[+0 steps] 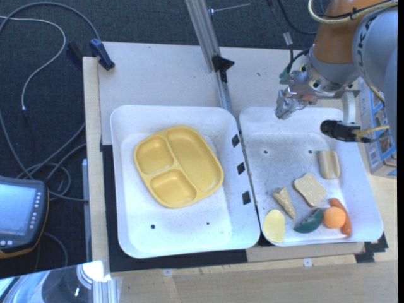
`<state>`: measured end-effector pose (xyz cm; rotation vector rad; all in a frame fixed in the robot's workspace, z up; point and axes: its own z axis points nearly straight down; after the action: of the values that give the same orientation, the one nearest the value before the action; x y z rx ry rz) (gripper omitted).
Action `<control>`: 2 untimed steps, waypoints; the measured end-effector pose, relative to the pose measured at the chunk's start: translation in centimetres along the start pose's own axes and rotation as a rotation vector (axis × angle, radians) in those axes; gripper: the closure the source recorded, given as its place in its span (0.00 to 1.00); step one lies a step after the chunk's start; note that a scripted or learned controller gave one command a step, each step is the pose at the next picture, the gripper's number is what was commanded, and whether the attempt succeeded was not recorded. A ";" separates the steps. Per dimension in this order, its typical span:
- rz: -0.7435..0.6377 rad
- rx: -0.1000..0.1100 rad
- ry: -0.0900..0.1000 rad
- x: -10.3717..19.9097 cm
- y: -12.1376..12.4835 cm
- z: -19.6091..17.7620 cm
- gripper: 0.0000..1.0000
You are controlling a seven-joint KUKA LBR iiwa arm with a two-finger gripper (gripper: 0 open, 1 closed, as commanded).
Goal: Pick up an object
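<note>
Speckled white bins (pixel 189 115) | glossy yellow compartment tray (pixel 178 166) | metallic pincer (pixel 285 108) above

Arm (pixel 353 30) comes in from the upper right of the frame, orange band up top, grey wrist bent down and left. The tool (pixel 284 109) hangs low at its tip, pointing downward.

Even, fairly bright overhead light falls on the two shallow white plastic bins (pixel 183 232), whose floors look slightly washed out. Shadows are soft and short, hugging the yellow three-compartment plastic tray (pixel 178 166) along its lower right rim. The picture is mildly soft and grainy throughout. Left of the bins, the dark carpet loses detail; below them, a blurred pale glare patch sits at the frame's bottom-left corner.
</note>
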<state>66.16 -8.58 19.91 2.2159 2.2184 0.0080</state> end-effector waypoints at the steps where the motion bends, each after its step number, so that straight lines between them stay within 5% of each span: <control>1: -0.001 -0.002 0.000 0.2 0.2 -6.6 1.00; 2: 0.000 0.004 0.000 0.3 0.3 -6.8 1.00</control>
<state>66.42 -8.31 26.73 2.2178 2.2199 0.0031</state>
